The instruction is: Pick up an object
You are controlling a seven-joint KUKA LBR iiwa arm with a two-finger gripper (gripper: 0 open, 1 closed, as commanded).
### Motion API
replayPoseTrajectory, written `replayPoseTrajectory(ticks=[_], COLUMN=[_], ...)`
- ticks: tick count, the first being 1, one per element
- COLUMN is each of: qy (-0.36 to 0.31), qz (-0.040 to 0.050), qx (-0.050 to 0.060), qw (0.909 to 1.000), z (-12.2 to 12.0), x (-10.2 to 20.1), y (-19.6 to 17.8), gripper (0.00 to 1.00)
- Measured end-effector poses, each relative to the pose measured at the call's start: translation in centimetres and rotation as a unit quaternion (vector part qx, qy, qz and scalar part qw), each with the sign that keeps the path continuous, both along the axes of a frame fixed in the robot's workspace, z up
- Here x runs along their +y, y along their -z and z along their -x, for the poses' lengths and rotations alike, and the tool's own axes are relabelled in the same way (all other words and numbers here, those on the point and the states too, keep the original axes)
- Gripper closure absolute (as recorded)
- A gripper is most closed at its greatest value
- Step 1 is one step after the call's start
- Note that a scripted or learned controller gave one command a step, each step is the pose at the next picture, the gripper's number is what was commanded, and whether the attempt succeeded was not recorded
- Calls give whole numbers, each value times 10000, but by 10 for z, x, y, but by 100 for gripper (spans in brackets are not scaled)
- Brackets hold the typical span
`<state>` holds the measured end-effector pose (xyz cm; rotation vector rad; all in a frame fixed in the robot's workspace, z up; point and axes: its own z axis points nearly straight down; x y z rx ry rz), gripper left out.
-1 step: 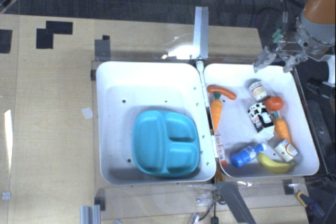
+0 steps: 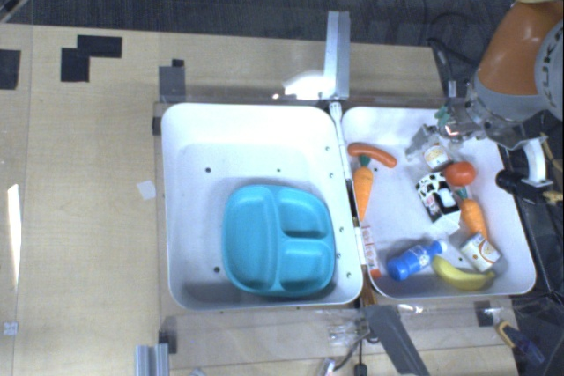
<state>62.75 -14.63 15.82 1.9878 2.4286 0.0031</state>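
The right bin [image 2: 520,277] holds several toy foods. A red sausage [image 2: 372,154] and an orange carrot [image 2: 362,187] lie near its left wall. A black-and-white carton [image 2: 435,192], a red tomato [image 2: 459,173] and a small jar [image 2: 435,157] sit in the middle. An orange piece [image 2: 473,216], a small carton [image 2: 481,252], a yellow banana [image 2: 462,275] and a blue bottle [image 2: 412,261] lie toward the front. My gripper [image 2: 443,129] hangs over the bin's back right part, just above the jar and the tomato. Nothing shows in its grasp.
The left bin [image 2: 189,189] holds a blue divided plate [image 2: 279,238]. A metal post [image 2: 337,57] rises behind the divider between the bins. The arm's orange band [image 2: 515,48] and wrist stand over the right bin's back right corner. Cables lie at the far right.
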Motion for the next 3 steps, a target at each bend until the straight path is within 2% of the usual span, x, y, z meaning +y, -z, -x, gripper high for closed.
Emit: replayPoseTrajectory(ticks=[1,2,3], qy=[-350,-367,-260], qz=[4,19,8], qx=[-6,-67,-28], qw=[9994,9993,9997], z=[-43,-47,-20], x=[-32,-31,-10], y=[69,56,-51], gripper=[0,100,100])
